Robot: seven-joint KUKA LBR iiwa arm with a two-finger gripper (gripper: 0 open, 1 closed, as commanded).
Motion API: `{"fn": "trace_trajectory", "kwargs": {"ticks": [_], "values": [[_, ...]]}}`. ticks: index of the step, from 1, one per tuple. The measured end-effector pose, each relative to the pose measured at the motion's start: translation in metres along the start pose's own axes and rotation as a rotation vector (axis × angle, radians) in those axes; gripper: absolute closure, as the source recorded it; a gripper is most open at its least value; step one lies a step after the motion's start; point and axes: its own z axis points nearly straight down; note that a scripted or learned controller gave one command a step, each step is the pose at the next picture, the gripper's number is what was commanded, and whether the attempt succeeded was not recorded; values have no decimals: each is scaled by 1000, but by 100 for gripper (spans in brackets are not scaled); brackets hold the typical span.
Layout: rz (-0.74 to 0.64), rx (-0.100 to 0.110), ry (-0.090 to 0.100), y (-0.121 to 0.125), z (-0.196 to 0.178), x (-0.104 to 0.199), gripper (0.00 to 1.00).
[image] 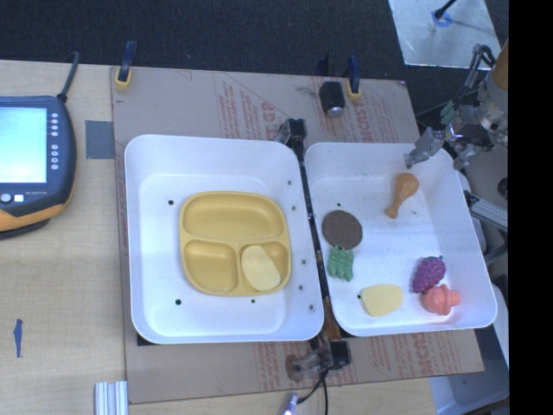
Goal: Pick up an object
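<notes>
Camera view: drumstick [401,193] near right bin's [371,167] far rim.

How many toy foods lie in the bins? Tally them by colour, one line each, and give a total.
Yellow: 2, a slice on the yellow tray, a piece in the right bin
Tan drumstick: 1
Brown patty: 1
Green: 1
Purple grapes: 1
Pink-orange: 1
Total: 7

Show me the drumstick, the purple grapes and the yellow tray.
drumstick [401,193], camera view, on its meaty upper end.
purple grapes [428,273], camera view, middle of the bunch.
yellow tray [232,215], camera view, bare top compartment.
</notes>
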Motion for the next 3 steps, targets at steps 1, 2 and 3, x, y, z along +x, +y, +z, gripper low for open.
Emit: {"fn": "trace_trajectory", "kwargs": {"ticks": [1, 2, 3], "values": [[0, 4, 0, 18, 91, -26, 0], [-1, 3, 1, 29, 133, -18, 0], [-3, 1, 0, 14, 108, 17, 0]]}}
